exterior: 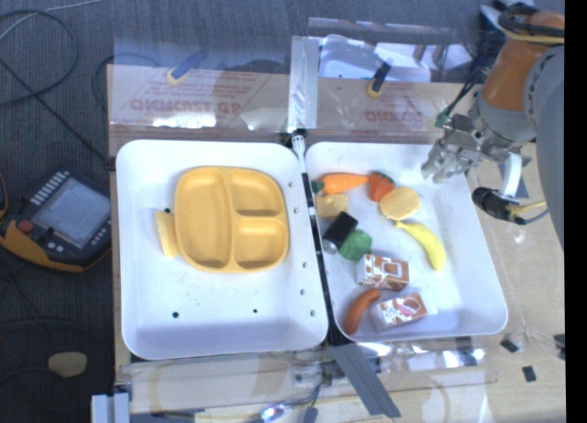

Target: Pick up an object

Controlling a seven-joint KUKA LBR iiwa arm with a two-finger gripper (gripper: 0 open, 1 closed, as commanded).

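In the right bin (477, 256), a curved yellow banana (425, 241) below the gripper (448, 162), jaws' state unclear.

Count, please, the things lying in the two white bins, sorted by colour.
Yellow: 4, namely tray, small piece beside it, banana, round piece
Orange or red: 3, namely carrot, strawberry-like piece, sausage
Printed cartons: 2
Black: 1
Green: 1
Total: 11
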